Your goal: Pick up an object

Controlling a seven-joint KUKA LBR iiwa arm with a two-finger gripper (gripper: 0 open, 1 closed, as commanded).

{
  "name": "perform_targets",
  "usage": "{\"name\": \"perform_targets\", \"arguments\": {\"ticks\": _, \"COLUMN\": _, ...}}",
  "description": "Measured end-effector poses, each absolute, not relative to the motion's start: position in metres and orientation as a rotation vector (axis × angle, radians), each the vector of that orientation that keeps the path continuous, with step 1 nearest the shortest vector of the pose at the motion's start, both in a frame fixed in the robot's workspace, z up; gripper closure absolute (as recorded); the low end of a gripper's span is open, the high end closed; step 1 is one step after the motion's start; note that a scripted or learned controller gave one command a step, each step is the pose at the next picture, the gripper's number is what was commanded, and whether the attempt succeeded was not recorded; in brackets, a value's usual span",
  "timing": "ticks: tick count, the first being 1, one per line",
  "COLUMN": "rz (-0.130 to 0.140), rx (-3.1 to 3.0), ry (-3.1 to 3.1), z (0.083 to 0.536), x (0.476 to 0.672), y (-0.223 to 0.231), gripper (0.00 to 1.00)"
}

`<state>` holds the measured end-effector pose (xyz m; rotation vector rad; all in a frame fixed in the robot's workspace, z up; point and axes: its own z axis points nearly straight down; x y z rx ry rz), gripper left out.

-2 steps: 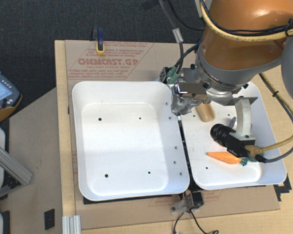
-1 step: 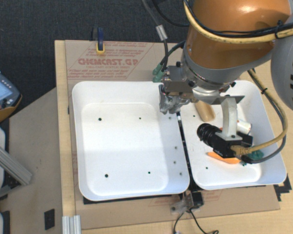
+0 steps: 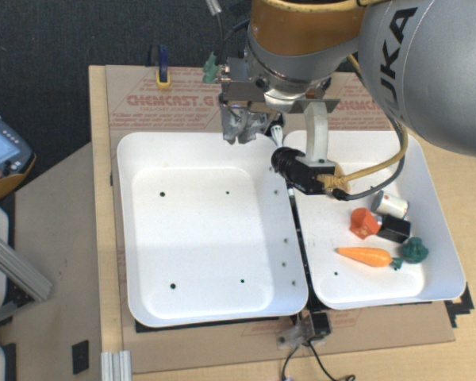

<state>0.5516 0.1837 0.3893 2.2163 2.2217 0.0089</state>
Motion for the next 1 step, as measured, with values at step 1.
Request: {"name": "perform_targets", "arguments": {"ticks": 1, "rz": -0.007, "rx": 2.23, "ry": 2.217, "z": 0.3793, "x": 0.501, "y": 0.1089, "gripper": 1.0}}
